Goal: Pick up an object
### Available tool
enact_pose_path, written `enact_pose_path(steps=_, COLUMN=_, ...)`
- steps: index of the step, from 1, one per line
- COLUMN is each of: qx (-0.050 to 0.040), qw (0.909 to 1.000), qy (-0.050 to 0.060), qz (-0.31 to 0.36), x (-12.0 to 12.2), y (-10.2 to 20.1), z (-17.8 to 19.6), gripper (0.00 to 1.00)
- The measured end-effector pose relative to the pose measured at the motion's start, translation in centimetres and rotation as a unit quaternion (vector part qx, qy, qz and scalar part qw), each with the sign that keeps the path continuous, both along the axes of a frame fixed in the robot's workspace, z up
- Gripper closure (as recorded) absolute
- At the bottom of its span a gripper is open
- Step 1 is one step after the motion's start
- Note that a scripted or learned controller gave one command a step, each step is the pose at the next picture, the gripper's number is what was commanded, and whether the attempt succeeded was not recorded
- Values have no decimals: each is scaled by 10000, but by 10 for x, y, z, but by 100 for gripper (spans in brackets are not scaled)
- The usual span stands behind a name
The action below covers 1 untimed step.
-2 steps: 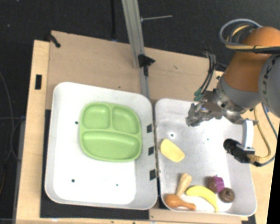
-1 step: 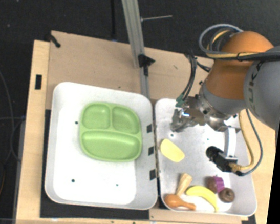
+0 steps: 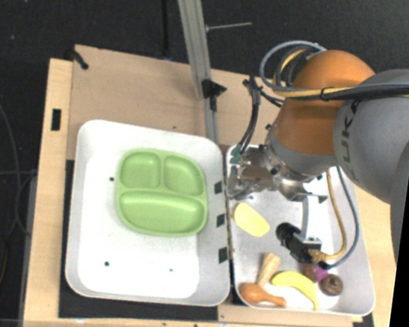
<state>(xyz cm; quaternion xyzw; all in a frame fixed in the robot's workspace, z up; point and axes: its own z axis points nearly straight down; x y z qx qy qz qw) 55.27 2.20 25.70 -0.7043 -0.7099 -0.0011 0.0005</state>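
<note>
Over the right bin [image 3: 362, 253], the gripper [image 3: 241, 179] hangs near the bin's left wall, its fingers too hidden to judge. Just beside it lies a pale yellow piece [image 3: 252, 220]; a banana [image 3: 297, 287] rests near the front edge. A green divided plate [image 3: 162, 193] sits in the left bin [image 3: 86, 256].

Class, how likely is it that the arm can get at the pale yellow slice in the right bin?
Probably yes: the pale yellow slice lies flat and apart from the other toys, with the gripper just above it by the bin's left wall.

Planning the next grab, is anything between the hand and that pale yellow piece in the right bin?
Nothing visible. The hand hangs just above the pale yellow piece, which lies alone on the right bin floor, apart from the banana.
</note>
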Motion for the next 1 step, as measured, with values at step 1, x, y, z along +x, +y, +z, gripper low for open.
enact_pose_path(steps=1, qx=1, qw=10000, qy=3, qz=3, x=-18, y=49, z=5, gripper=100)
